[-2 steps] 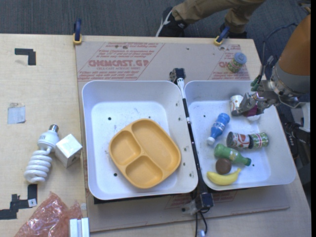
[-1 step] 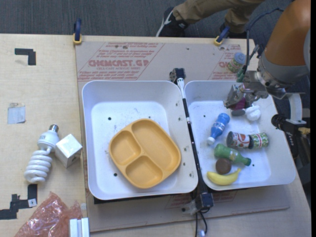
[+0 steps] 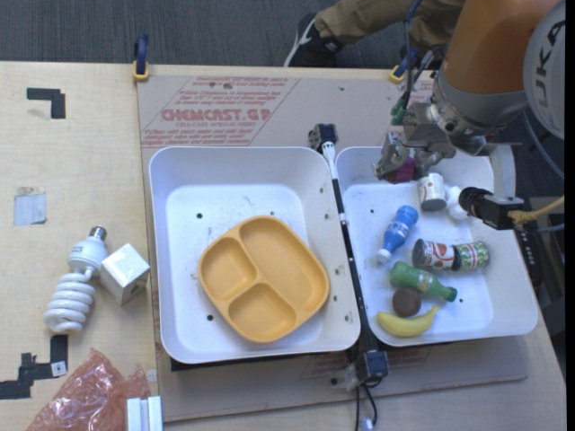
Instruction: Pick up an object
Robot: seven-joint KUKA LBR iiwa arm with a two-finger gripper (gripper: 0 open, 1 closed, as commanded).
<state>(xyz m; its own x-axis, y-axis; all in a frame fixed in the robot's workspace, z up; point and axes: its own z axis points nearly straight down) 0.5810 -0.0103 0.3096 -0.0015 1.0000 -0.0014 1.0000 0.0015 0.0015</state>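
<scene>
- At the right bin's [image 3: 503, 317] twelve o'clock corner we see the gripper [image 3: 397, 162] lowered, its fingers around a small magenta object [image 3: 406, 167]; whether they press it we cannot tell.
- Toward five o'clock from it lie a white cup [image 3: 432, 191], blue bottle [image 3: 396, 232], can [image 3: 450, 255], green bottle [image 3: 422, 281] and banana [image 3: 406, 322].
- At nine o'clock, the left bin [image 3: 171, 241] bears a yellow divided tray [image 3: 261, 278].

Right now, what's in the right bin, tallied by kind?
Bottles: 2, blue and green
Can: 1
Banana: 1
Brown ball: 1
White cup: 1
Purple item at the fingers: 1
Total: 7
</scene>
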